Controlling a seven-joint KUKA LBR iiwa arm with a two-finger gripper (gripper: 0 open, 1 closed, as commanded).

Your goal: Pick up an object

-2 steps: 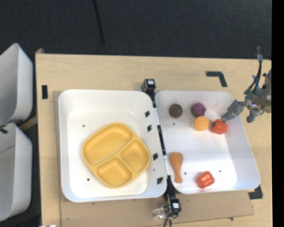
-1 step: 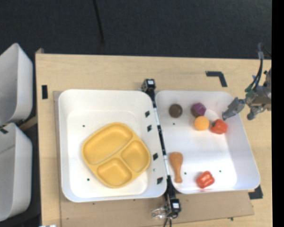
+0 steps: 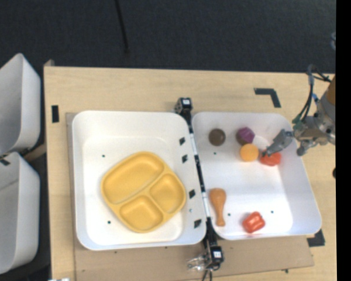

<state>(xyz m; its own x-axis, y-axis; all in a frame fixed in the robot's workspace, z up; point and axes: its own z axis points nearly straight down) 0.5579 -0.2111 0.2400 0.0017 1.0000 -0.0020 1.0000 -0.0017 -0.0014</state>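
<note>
The jaws (image 3: 288, 144) hang spread at the right bin's (image 3: 292, 209) far right rim, one finger (image 3: 275, 143) touching a glossy red piece (image 3: 271, 159) but nothing clamped between them. Just left sit an orange ball (image 3: 249, 152) and purple ball (image 3: 244, 135); open white floor lies nearer the camera.

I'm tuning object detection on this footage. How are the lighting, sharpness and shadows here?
Camera view: soft, even light, with faint shadows; the white bins look bright, nearly washed out, and the yellow tray stands out well. The image is slightly soft, blurring the gripper beside the red object.
</note>
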